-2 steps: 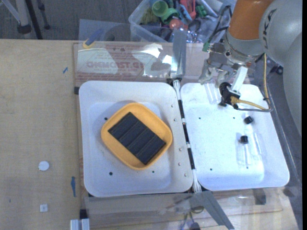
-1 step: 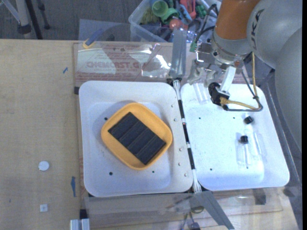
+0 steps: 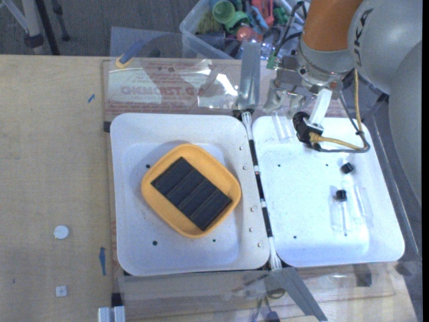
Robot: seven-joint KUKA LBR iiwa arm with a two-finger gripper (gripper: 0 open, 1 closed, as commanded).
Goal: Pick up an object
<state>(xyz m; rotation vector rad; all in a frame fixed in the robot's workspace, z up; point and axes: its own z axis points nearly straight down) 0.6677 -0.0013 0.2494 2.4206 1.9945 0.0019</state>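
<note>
In the camera view, the yellow tray with dark panels [image 3: 191,190] is lying flat in the left bin [image 3: 127,247] on the counter [image 3: 47,146], untouched. The arm is reaching in over the far edge of the right bin [image 3: 375,247], and its hand [image 3: 288,102] is hanging there, well apart from the tray; whether it is spread or pressed together I cannot tell. Judging by this, the pick is not yet made: approach, grip and lift are all remaining.
</note>
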